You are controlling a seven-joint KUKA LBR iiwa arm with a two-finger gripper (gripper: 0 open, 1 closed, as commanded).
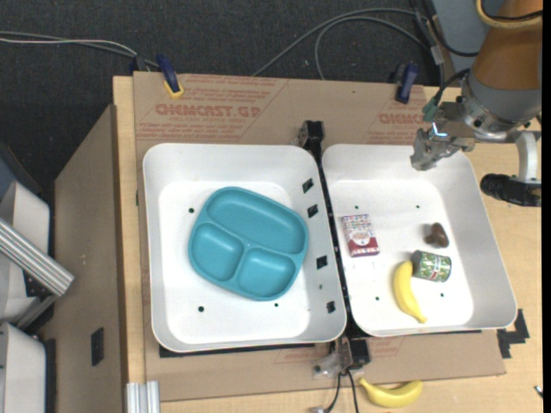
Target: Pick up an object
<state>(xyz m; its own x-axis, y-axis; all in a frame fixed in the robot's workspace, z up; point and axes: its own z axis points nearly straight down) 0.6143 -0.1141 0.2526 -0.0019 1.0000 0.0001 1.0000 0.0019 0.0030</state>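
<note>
The right bin (392,172) holds a yellow banana (406,292), a green can (430,267) lying on its side against the banana, a small dark brown lump (436,233) and a red and white packet (359,234). My gripper (427,155) hangs over the right bin's far right corner, well above and behind these objects, with nothing visible between its fingers. The left bin (168,179) holds a teal divided plate (248,242).
A second banana (393,392) lies outside the bins at the bench's front edge. Blue clamps (170,77) (405,82) sit on the cardboard's far edge. Black clips (311,134) join the bins along the middle. Cables run across the dark floor behind.
</note>
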